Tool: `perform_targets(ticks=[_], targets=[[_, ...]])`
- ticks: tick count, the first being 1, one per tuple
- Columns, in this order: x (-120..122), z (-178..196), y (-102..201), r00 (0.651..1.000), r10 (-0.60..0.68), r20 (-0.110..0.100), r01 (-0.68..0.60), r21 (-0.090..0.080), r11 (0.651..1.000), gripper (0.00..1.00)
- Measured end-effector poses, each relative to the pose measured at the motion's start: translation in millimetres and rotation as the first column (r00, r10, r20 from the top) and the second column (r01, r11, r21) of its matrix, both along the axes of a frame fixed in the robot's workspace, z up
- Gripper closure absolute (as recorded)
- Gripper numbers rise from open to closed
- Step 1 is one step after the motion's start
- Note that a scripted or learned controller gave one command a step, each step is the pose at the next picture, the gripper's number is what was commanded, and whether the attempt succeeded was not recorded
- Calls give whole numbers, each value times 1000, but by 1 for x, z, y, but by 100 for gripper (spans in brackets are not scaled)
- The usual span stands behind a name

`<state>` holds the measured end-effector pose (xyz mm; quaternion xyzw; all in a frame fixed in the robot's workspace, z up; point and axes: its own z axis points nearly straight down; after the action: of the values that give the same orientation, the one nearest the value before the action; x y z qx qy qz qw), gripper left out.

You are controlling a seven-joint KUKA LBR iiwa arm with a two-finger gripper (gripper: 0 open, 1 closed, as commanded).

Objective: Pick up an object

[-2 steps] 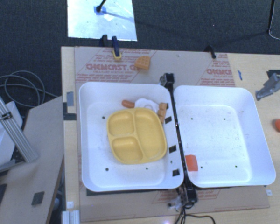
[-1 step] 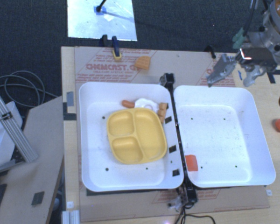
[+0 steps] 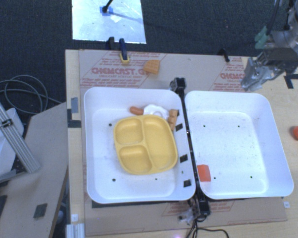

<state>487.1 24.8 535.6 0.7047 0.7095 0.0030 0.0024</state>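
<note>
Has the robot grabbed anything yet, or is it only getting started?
Nothing looks picked up yet. The gripper hangs above the bench behind the right bin, with nothing seen between its fingers. The yellow divided plate lies in the left bin, and an orange block sits in the right one. Reaching down, closing on an object and lifting are all left.

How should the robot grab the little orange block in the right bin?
Best guess: come straight down and pinch the orange block across its two flat sides. It is small and boxy, lying flat on the right bin floor. It sits close to the bin's left wall, so the fingers should close along that wall.
</note>
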Motion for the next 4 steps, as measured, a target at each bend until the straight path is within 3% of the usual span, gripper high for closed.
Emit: perform_targets(ticks=[1,2,3,4], targets=[[0,0,0,1000,0,-1,0,0,1000,0],[0,11,0,1000,4,2,-4,0,1000,100],[0,11,0,1000,5,2,-5,0,1000,0],[-1,-1,18,1000,-2,-5,2,0,1000,0]])
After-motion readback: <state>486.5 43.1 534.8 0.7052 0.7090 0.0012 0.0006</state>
